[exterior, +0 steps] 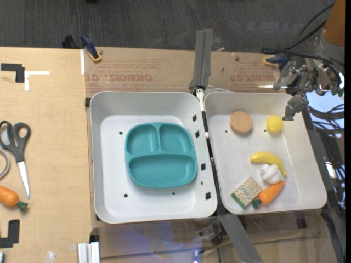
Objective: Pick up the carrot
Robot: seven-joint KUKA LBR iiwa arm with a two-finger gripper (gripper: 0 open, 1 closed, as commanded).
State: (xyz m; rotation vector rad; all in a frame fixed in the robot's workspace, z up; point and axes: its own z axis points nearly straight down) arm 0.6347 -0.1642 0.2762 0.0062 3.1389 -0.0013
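Right bin (pixel 307 163): carrot (pixel 270 193) lies diagonal, tip up-right, green end down-left; gripper (pixel 289 113) jaw state unclear.

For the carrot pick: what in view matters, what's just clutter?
Job:
- orange toy carrot with green top, right white bin
- gripper, above that bin's far right corner

Clutter:
- yellow banana
- yellow lemon
- tan round cookie
- teal divided plate
- scissors
- second orange carrot on the bench

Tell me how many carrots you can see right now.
2. One carrot lies in the right bin, near its front edge beside a small packet. Another carrot lies outside the bins on the wooden bench, far left, below the scissors.
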